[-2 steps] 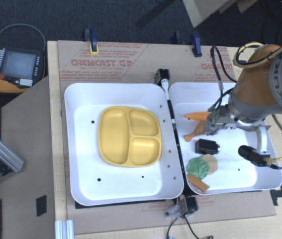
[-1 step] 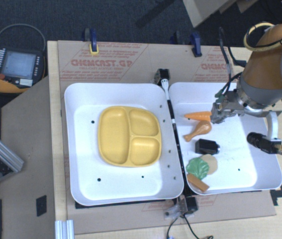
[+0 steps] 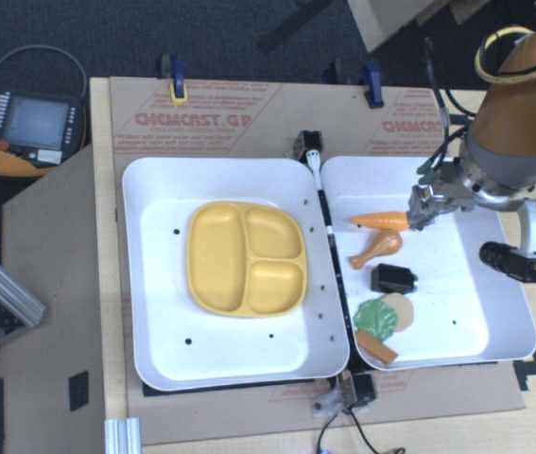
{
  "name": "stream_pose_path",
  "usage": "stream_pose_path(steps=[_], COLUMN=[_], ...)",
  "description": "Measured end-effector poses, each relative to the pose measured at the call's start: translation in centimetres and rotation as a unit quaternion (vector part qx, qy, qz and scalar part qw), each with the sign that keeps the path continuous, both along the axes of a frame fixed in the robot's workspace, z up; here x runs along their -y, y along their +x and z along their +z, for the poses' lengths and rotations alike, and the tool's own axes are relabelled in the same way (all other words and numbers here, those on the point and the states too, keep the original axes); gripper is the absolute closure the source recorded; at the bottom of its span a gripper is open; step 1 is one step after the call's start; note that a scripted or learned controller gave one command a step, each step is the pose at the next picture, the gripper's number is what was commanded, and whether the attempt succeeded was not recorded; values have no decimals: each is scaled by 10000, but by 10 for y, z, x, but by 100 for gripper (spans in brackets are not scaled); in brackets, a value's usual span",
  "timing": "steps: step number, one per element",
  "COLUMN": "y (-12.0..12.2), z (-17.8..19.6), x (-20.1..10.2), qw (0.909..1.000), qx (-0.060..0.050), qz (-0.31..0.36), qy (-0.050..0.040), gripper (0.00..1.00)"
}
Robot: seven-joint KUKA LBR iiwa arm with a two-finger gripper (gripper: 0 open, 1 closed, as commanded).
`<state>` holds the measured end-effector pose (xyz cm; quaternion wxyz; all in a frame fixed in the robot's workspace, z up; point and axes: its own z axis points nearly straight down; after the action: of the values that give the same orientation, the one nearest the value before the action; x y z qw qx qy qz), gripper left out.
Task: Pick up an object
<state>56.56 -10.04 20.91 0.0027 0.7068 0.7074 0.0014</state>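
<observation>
In the right bin [image 3: 494, 339] lie an orange carrot [image 3: 379, 221], a tan drumstick [image 3: 379, 247], a small black block [image 3: 393, 278], a green leafy piece [image 3: 376, 318] on a beige disc [image 3: 400, 310], and a brown sausage piece [image 3: 377, 349]. My gripper [image 3: 424, 206] hangs low over the bin's upper middle, right at the carrot's right end. The wrist hides whether it touches the carrot. The grey arm with its orange band [image 3: 518, 83] comes in from the upper right.
The left bin [image 3: 154, 282] holds a yellow divided plate [image 3: 246, 258]. A black rail [image 3: 324, 216] runs between the bins. A black fitting [image 3: 509, 258] sticks in over the right bin's right wall. Bare white floor shows at the right bin's lower right.
</observation>
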Motion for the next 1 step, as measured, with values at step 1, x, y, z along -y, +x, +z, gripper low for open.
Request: stream_pose_path(steps=[1], y=[5], z=[11], x=[-59], qw=[10000], qx=[-6], qz=[31], qy=[15], gripper=[100])
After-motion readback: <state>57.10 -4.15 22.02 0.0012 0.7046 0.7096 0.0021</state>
